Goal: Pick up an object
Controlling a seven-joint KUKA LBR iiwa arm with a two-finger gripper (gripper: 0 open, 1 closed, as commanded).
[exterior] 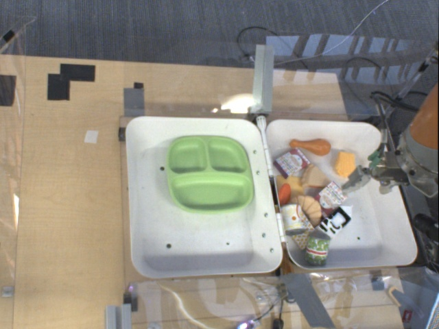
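A pale wood-grain bench (68, 204) fills the lower part of the view, with black squares stuck near its far left edge and grey ribbed carpet (137, 12) beyond its far edge, where thin cables trail. Two shallow white bins with rounded corners sit side by side, touching along a metal strip. The left bin (151, 245) is smooth, matte plastic with small dark holes in its floor, and a lime-green divided plate (209, 172) lies in its far half, glossy and soft-cornered, with two small wells behind one long one. The right bin (384, 238) holds a heap of toy food crowded against its left wall: a brown drumstick (310, 144) near the far edge, a purple packet (291, 162) just below it, a yellow cheese wedge (345, 164) toward the middle, tan bread-like lumps, an orange piece against the wall, a black-and-white printed card (337, 218), and a green can (317, 248) at the near edge. The grey arm (422, 163) reaches over this bin's right edge, and the gripper (358, 179) hangs above the floor just right of the heap, beside a small printed packet (332, 194). Whether its jaws are parted or closed, I cannot tell, and nothing shows in them.
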